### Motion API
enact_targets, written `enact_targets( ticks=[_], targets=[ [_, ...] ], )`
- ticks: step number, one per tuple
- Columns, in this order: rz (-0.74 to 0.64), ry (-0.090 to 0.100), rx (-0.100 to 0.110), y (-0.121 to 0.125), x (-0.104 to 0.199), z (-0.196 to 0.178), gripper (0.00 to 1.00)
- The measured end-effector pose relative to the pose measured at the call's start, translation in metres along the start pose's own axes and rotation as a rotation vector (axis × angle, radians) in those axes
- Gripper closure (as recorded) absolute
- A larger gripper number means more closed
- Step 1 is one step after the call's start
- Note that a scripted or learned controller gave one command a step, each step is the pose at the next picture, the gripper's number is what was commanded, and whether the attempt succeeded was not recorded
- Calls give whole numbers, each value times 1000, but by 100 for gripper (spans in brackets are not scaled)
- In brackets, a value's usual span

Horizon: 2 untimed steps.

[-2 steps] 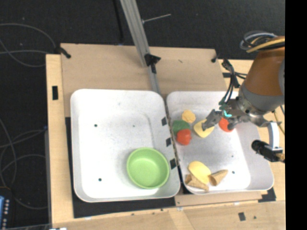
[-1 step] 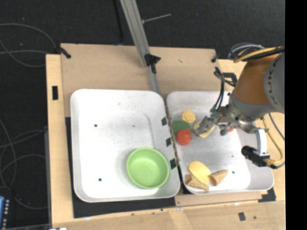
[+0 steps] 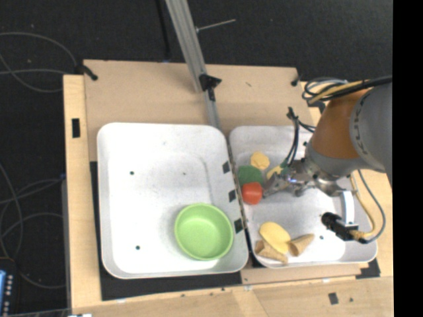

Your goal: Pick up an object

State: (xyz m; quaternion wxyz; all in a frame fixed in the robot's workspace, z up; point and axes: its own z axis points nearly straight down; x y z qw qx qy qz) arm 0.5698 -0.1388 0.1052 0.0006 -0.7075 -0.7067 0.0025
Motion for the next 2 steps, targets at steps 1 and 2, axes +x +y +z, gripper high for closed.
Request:
enact_targets(
  ticks=[1,2],
  targets=[
    [5,2,-6,2,0,-14,100],
    [-5,3,-10,6,6,-61,100]
  ],
)
